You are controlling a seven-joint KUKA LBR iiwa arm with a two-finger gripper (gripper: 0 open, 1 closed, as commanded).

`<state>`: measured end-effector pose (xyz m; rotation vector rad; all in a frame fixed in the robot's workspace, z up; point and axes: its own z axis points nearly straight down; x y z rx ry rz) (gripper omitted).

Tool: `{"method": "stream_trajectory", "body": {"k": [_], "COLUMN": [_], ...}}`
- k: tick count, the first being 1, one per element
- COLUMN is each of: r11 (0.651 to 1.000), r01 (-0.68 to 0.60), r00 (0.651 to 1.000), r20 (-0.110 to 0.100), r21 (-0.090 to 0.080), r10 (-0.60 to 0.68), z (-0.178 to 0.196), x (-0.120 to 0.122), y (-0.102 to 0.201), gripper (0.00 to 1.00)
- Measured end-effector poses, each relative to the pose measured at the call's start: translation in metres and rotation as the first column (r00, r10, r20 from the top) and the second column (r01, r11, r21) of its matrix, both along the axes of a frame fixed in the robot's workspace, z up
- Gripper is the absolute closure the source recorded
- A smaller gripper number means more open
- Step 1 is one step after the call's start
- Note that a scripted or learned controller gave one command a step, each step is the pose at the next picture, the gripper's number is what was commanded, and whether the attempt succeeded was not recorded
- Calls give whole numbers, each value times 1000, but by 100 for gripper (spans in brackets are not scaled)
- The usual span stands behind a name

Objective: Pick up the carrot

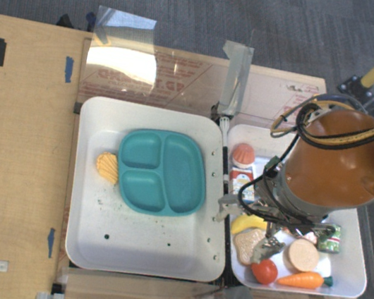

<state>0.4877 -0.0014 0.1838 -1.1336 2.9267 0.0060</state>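
The carrot is orange with a green tip and lies flat near the front edge of the right bin. A red tomato touches its left end and a round beige piece sits just behind it. My gripper hangs under the orange wrist band over the middle of this bin, a little left of and behind the carrot, above a speckled bread slice. The arm's bulk hides much of the bin's centre.
A yellow banana, a red-capped bottle and a green packet share the right bin. The left bin holds a teal divided plate and a yellow shell-shaped piece.
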Motion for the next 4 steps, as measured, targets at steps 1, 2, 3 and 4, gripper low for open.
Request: {"method": "stream_trajectory", "body": {"k": [1,2,3,4], "r11": [1000,991,991,997], "r01": [2,-133,-135,-80], "r00": [1000,991,991,997], "r20": [12,15,5,-3], "r21": [0,-6,-3,-2], "r10": [-2,133,135,80], "z": [13,132,127,43], "x": [3,55,54,10], "y": [0,-17,-16,-20], "gripper": [100,100,0,0]}}
